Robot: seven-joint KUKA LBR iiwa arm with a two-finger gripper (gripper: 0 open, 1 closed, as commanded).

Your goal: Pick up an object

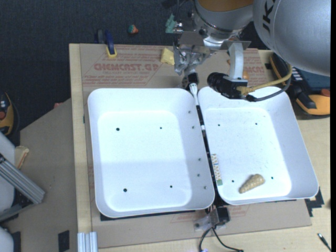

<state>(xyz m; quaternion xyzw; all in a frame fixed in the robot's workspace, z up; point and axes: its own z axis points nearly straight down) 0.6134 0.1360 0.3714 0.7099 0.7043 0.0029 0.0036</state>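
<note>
A tan, ridged cone-shaped object (252,183) lies in the right bin (294,140), near its front edge. It rests alone on the white floor there. My gripper (187,62) hangs at the back of the bench, over the brown board just behind the seam where the two bins meet. It is far from the cone, which sits toward the front right. Nothing is visibly held under the gripper.
The left bin (105,140) lies beside the right one, with a narrow seam (205,140) between them. A blue and yellow clamp (109,43) and a pale yellow scrap (167,56) sit on the board's back edge. A small coloured object (133,29) lies on the dark floor beyond.
</note>
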